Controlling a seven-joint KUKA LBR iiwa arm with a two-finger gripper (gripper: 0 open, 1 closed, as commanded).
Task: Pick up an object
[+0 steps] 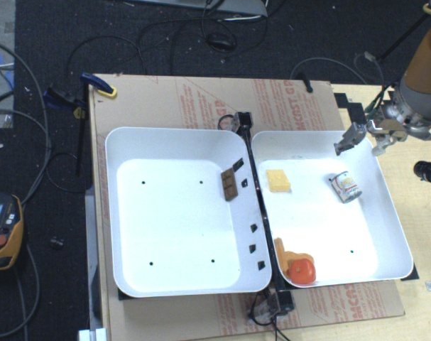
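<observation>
Small can (346, 187) below and left of open gripper (364, 139), apart.

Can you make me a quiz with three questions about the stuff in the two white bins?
1. Where is the brown bar?
A. left bin
B. right bin
C. on the floor

2. What colour is the block in the right bin?
A. blue
B. yellow
C. green

3. Where is the hand?
A. over the left bin's middle
B. touching the red thing
C. above the right bin's far right corner

Answers: 1 A, the bar lies by the right wall of the left bin. 2 B, the block looks pale yellow. 3 C, the hand hangs over that corner, apart from the can and the red thing.
</observation>
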